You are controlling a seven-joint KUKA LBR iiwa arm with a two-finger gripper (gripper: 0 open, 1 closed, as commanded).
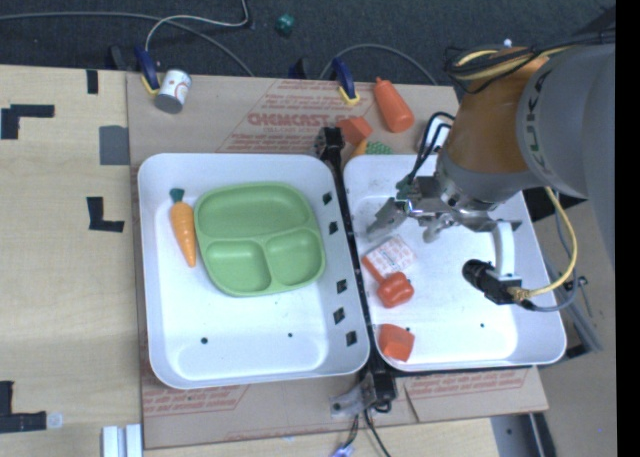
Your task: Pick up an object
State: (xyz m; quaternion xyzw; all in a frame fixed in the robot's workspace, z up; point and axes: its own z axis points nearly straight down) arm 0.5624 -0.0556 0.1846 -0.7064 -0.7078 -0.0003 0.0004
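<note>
Fingers (pixel 385 217) stood spread apart over the right bin (pixel 540 345), one tip reaching out toward the wall between the two bins and the other hanging nearer the wrist, with nothing caught between them. Just below them, apart from both tips as far as the slanted view showed, lay a small white-and-red packet (pixel 388 257) on the bin floor, near the dividing wall. Its long axis ran on a diagonal, the upper end pointing toward the fingers and the far right, the lower end toward the divider.

Touching or just beside the packet's lower edge sat a squat red-orange block (pixel 396 290), and farther toward the near rim lay a second orange piece (pixel 397 342), well apart from the fingers. A black fitting (pixel 486 280) on a yellow cable hung over the right half of the same bin, below the grey arm (pixel 570 115) with its orange band.

The left bin (pixel 160 345) held a green divided plate (pixel 262 238) roughly at its middle. A toy carrot (pixel 183 230) lay just beside the plate's left edge, its long axis nearly upright in the view, green top toward the far rim and tip toward the near one.

Beyond the bins, on the cardboard sheet covering the bench (pixel 60 275), an orange bottle-shaped toy (pixel 393 105) lay tilted, narrow end toward the far side, with a small orange block (pixel 355 130) near it. A small can (pixel 173 90) lay at the cardboard's far left corner.
</note>
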